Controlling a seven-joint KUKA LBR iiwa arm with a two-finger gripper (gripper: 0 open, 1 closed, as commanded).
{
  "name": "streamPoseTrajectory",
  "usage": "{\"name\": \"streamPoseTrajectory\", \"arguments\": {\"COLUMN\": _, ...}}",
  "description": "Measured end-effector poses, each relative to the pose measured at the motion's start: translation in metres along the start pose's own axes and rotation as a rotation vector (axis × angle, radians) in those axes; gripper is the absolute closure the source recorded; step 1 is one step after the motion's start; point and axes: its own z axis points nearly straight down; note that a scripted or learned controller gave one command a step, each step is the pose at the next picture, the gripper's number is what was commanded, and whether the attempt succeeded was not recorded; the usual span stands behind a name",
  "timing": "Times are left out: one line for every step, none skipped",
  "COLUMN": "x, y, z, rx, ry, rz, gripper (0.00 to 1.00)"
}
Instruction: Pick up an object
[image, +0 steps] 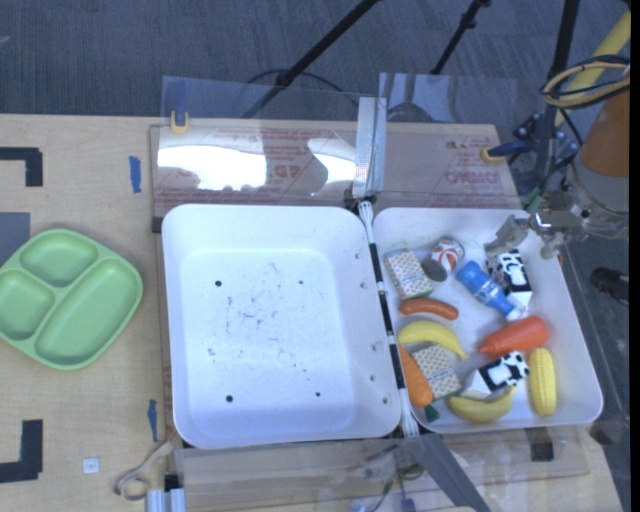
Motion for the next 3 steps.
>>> {"name": "streamPoseTrajectory", "arguments": {"x": -0.025, "y": 0.014, "z": 0.076, "rx": -0.027, "ry": -0.009, "rz": -0.203, "gripper": 0.0}}
{"name": "streamPoseTrajectory", "arguments": {"x": -0.033, "y": 0.031, "z": 0.085, "rx": -0.031, "ry": -0.008, "rz": -0.379, "gripper": 0.0}}
{"name": "streamPoseTrajectory", "arguments": {"x": -0.033, "y": 0.035, "z": 0.071, "rx": -0.045, "ry": -0.019, "rz": -0.38, "gripper": 1.0}}
